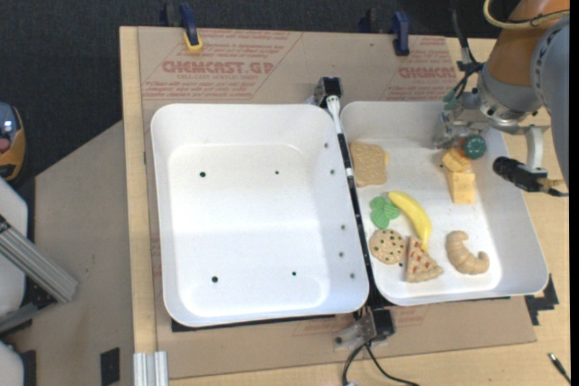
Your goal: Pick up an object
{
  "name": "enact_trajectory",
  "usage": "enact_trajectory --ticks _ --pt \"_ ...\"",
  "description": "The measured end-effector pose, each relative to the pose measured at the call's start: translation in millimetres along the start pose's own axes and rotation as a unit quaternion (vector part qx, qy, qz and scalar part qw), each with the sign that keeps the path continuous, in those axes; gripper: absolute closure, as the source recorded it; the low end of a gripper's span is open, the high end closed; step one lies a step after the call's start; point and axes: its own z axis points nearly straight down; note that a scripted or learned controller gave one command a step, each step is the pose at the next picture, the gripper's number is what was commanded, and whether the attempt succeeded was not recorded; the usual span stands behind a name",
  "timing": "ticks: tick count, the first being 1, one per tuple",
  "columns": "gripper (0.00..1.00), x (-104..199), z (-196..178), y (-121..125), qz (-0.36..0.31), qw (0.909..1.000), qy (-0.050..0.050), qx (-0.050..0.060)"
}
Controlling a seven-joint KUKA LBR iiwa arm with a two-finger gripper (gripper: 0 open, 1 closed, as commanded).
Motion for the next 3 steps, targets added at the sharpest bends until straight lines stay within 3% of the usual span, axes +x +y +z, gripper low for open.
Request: enact_trajectory --ticks 1,2,3 --pt "1.00 59.3 -103.9 4.4 -0.006 1.0000 0.003 -0.006" --pt "1.00 69.5 -56.6 -80.0 -0.002 1.0000 0.005 0.006" --pt "1.00 69.0 -30.9 -130.7 -0.002 1.0000 0.004 0.005"
